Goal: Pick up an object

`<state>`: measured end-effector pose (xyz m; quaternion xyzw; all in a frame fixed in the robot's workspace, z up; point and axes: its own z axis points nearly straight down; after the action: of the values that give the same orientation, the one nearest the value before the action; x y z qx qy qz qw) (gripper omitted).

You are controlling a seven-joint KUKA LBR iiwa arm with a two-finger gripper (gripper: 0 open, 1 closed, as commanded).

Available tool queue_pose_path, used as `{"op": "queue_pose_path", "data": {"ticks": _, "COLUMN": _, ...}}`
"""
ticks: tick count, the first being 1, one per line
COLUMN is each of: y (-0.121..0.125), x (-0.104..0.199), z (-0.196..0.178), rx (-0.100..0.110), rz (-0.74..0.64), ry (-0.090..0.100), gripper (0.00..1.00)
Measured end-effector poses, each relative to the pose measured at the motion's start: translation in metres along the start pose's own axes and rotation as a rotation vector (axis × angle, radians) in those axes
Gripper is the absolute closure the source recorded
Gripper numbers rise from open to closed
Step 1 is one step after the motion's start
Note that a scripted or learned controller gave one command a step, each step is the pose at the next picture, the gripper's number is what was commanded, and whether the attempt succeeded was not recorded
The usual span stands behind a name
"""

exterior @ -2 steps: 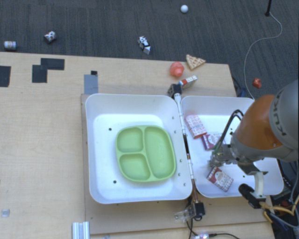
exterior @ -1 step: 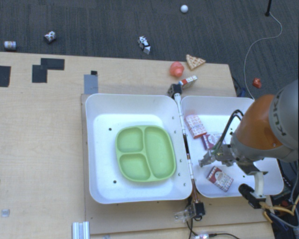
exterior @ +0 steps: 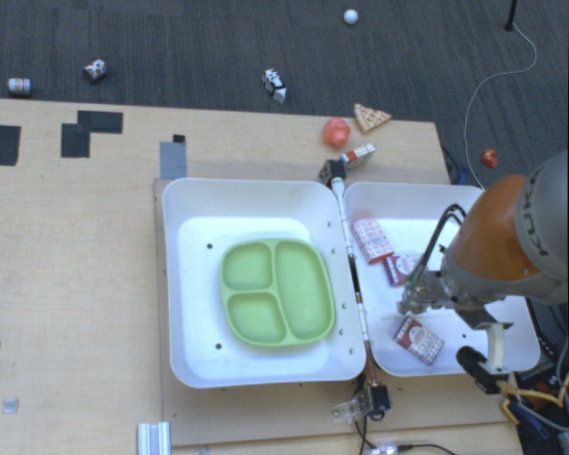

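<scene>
I see the two-finger gripper (exterior: 416, 300) low in the right white bin (exterior: 462, 200), just above a small red-and-white packet (exterior: 419, 339). I cannot tell how its tips stand. A green three-compartment plastic tray (exterior: 276, 292) lies in the left white bin (exterior: 191, 267).

A light tan wooden bench top (exterior: 80, 293) fills the lower and left parts of the view, bearing black rectangular tape patches (exterior: 89, 131) near its far left edge and a small grey upright block (exterior: 173, 160) just beyond the left bin. Beyond the bench lies a dark grey ribbed carpet floor (exterior: 222, 44), strewn with small loose items: a white ball (exterior: 350, 16), a grey cylinder (exterior: 19, 86) and two crumpled black-and-white scraps (exterior: 275, 84). A thin white cable (exterior: 498, 71) loops across the carpet at upper right; lighting is even and diffuse
</scene>
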<state>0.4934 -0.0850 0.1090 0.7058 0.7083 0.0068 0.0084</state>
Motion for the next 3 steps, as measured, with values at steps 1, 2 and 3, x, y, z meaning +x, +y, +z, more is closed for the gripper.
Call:
{"op": "queue_pose_path", "data": {"ticks": 1, "y": 0.000, "x": 0.000, "z": 0.000, "rx": 0.000, "rz": -0.001, "ry": 0.000, "gripper": 0.00}}
{"op": "queue_pose_path", "data": {"ticks": 2, "y": -0.004, "x": -0.001, "z": 0.022, "rx": 0.014, "rz": 0.003, "ry": 0.002, "gripper": 0.00}}
{"op": "queue_pose_path", "data": {"ticks": 3, "y": -0.001, "x": 0.000, "z": 0.011, "rx": 0.008, "rz": 0.001, "ry": 0.002, "gripper": 1.00}}
